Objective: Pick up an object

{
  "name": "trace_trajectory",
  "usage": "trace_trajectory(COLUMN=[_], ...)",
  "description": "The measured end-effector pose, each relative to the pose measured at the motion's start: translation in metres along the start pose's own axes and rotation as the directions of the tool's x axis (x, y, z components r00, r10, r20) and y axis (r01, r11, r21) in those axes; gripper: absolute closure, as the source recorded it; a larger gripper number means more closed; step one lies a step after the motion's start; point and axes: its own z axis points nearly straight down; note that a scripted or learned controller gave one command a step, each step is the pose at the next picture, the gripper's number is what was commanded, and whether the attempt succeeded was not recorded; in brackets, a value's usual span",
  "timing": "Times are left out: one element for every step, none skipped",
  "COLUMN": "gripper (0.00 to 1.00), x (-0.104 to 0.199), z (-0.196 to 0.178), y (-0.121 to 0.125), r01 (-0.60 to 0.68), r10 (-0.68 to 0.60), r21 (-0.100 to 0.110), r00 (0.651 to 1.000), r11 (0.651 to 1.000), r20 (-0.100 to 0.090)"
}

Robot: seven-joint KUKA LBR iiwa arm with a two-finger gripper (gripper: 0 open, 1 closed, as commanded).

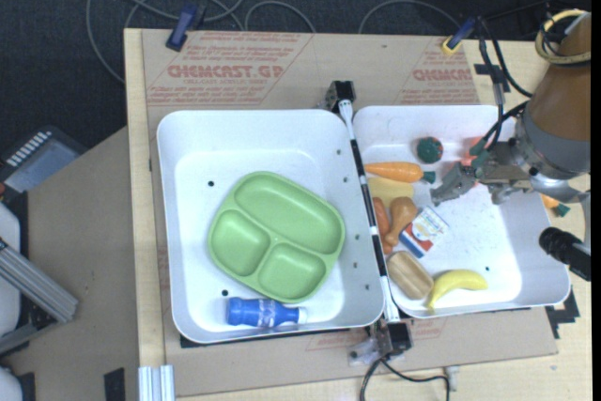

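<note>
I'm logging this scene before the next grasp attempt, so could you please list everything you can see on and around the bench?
bins: two, white, side by side on the bench
divided plate: one, green, middle of the left bin
bottle: one, blue, lying at the left bin's near edge
carrot: one, orange, upper left of the right bin
round toy: one, dark green, just above the carrot
pear-like piece: one, brown, left side of the right bin
small packet: one, white with red and blue, beside it
bread roll: one, tan, near left corner of the right bin
banana: one, yellow, right of the roll
clamps: two, blue, far board edge
tool: one, grey, over the right bin
</note>
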Motion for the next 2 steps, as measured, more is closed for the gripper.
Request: trace_trajectory(gripper=[0.0,0.0], x=[0.0,-0.033], z=[0.069,0.149], y=[0.075,0.129], r01=[0.0,0.0], r10=[0.0,0.0], r21=[0.0,-0.014], r00=[1.0,1.0], r11=[1.0,1.0], r20=[0.0,0.0])
